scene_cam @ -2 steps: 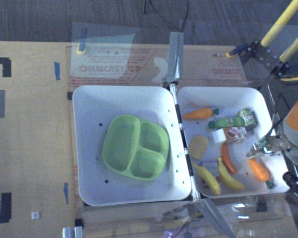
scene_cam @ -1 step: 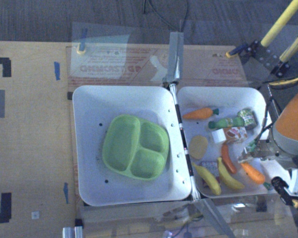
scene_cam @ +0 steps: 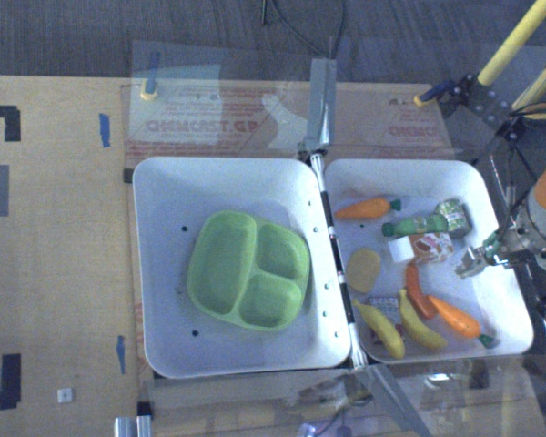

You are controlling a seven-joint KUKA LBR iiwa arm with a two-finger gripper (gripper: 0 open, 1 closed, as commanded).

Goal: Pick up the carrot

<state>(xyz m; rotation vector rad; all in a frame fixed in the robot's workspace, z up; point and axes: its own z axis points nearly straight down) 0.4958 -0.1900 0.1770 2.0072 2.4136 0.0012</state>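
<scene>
Two orange carrots with green tops lie in the right bin (scene_cam: 500, 198). One carrot (scene_cam: 364, 209) is near the bin's upper left, pointing left. The other carrot (scene_cam: 457, 318) lies at the lower right, tilted, beside two bananas. My gripper (scene_cam: 478, 257) reaches in from the right edge and hovers over the bin's right side, above the lower carrot and right of a red and white packet (scene_cam: 429, 246). Nothing shows in its grasp.
The right bin also holds a green bottle (scene_cam: 419, 225), a small can (scene_cam: 452, 215), a tan round piece (scene_cam: 364, 268), a red pepper (scene_cam: 413, 289) and two bananas (scene_cam: 382, 328) (scene_cam: 420, 322). A green divided plate (scene_cam: 248, 269) sits in the left bin (scene_cam: 164, 198).
</scene>
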